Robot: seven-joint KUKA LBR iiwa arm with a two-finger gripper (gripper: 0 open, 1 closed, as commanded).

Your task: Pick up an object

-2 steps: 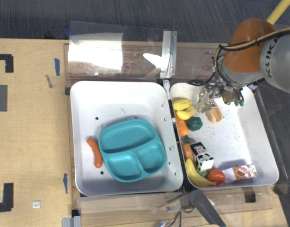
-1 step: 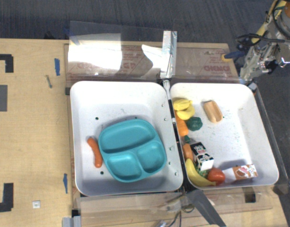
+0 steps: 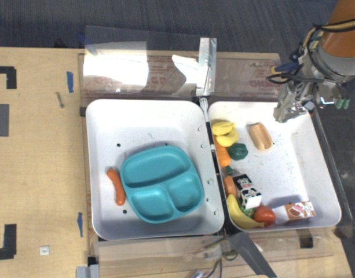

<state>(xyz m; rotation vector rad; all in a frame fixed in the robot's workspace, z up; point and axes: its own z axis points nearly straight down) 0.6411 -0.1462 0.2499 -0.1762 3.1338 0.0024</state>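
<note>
hovering at two o'clock over right bin [image 3: 325, 172]: gripper [image 3: 286, 113], jaw state cannot tell. nearest item: bread roll [image 3: 260, 136], at bin's eleven o'clock; likely light, soft, squashable; best pinched across short width.

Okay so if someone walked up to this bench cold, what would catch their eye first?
Probably the teal divided plate sitting in the left bin, with an orange sausage-shaped toy lying beside it on its left. Next, the toy food crowded along the left and front edges of the right bin: a banana, a tomato, a bread roll. The gripper hangs over that bin's far right corner.
</note>
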